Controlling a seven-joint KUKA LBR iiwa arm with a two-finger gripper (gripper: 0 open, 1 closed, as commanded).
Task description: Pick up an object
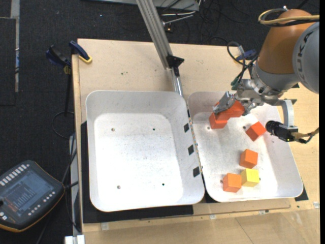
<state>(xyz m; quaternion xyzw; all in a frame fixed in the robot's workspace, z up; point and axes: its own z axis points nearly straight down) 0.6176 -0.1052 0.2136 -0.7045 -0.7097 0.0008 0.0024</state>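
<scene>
Nearest the camera, at the front left corner, a grey handheld pendant (25, 194) with a screen is seen lying off the surface (132, 65). Behind it, two shallow white plastic bins are set side by side on the pale wooden surface; the left bin (137, 149) has a smooth, faintly speckled floor. At the front of the right bin (282, 174), an orange cube (232, 182) and a yellow cube (250, 177) are found touching each other, with a second orange cube (249, 158) just behind them. Farther back, a red-orange cube (255, 130) is seen tilted, one corner turned toward the front. At the back left of this bin, an elongated red-orange block (225, 115) is seen with its long axis running diagonally, from front left to back right, its far end under the claw (234, 101). Whether the claw is clenched on the block or released cannot be told, as the view is blocked by the wrist. Beyond the bins, a grey metal pole (155, 27) is seen slanting across the surface, and a blue-and-yellow clamp (76, 52) is fixed at the far left corner.
</scene>
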